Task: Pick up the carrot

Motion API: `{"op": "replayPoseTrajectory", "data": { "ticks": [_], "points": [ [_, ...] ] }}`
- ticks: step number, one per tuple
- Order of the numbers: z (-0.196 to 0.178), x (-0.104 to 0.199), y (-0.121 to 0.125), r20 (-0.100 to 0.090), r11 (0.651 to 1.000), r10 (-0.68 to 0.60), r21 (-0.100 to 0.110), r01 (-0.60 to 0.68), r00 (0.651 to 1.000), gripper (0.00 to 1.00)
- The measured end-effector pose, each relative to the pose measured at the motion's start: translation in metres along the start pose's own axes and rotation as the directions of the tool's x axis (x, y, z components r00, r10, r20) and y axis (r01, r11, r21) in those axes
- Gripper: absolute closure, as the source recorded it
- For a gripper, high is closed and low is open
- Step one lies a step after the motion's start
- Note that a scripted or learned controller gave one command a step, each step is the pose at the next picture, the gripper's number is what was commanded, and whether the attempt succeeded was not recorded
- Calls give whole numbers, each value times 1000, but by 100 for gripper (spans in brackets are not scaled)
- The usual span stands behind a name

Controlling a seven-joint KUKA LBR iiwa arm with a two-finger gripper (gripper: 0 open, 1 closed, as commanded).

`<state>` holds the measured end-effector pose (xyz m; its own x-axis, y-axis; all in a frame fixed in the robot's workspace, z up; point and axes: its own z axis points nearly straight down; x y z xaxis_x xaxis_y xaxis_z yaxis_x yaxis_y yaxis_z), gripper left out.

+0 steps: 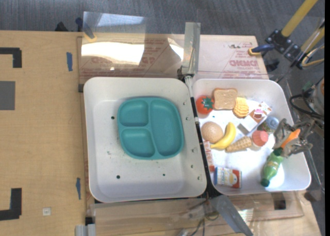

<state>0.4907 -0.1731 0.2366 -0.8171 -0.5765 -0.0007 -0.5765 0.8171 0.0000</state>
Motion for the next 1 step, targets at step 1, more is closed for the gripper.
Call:
{"op": "replayPoseTrajectory", "data": {
  "ticks": [1],
  "points": [
    [20,-39,55,3,998,64,-1,-64,998,100]
  ]
}}
